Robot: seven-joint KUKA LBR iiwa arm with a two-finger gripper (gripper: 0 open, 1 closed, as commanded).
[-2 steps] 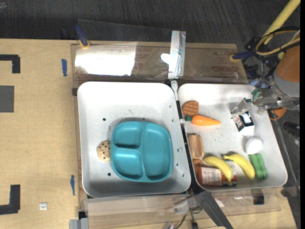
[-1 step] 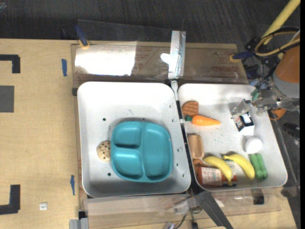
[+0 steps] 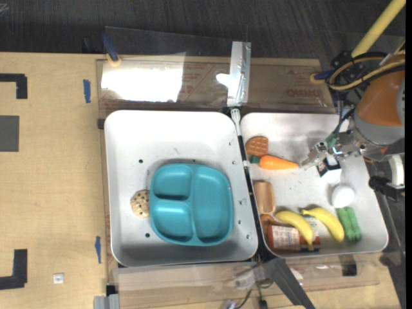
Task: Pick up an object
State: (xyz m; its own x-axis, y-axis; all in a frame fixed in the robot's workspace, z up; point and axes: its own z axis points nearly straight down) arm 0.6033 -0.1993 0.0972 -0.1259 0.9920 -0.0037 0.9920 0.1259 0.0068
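My gripper [image 3: 324, 158] hangs over the upper middle of the right bin [image 3: 290, 126], open, with nothing between its fingers. Just to its left lies an orange carrot [image 3: 279, 163], with a brown waffle piece [image 3: 257, 145] behind that. A white ball [image 3: 343, 195] rests below and to the right of the gripper. Two bananas [image 3: 297, 224] [image 3: 327, 221], a green vegetable [image 3: 349, 224], a red-labelled bottle [image 3: 283, 239] and a tan bread piece [image 3: 264, 197] lie along the bin's front.
The left bin [image 3: 129, 140] holds a teal divided plate [image 3: 192, 203] and a speckled cookie [image 3: 140, 203] beside it. A clear plastic sheet [image 3: 167, 76] and a metal bracket [image 3: 239, 73] stand behind the bins. Cables [image 3: 341, 69] hang at the right.
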